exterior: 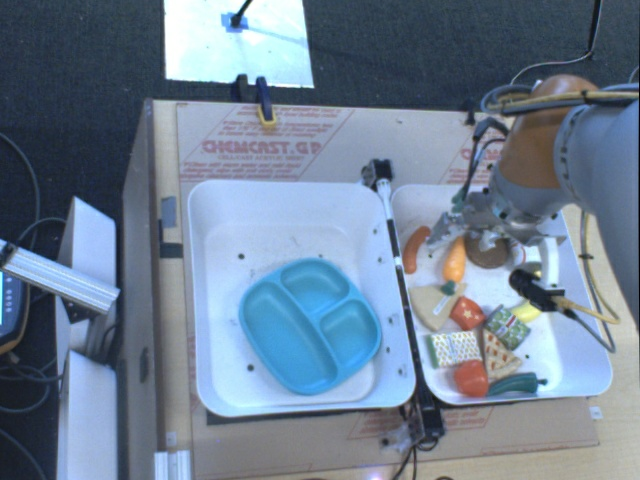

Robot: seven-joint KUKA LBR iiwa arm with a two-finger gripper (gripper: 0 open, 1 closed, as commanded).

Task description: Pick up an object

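So the tabletop (290,133) has two white bins on it side by side. The left bin (230,228) just holds a blue divided plate (310,325), sitting toward the near right part of it. The grey arm (590,148) comes in from the right with its orange band, and the gripper (478,230) is down over the far part of the right bin (585,363), right above the toy food. Can't tell if the jaws are open or closed from this angle, the wrist blocks them, and I can't see anything clearly held. Stuff in the right bin: a red-orange sausage (415,249) near the left wall, an orange carrot (455,260) just beside it and close under the gripper, a tan wedge (434,306) below that, a red tomato-looking piece (467,314) touching the wedge, a checkered block (454,348), a triangular sandwich-ish piece (497,351), another red piece (471,376) at the near edge, and a green thing (515,382) next to it.
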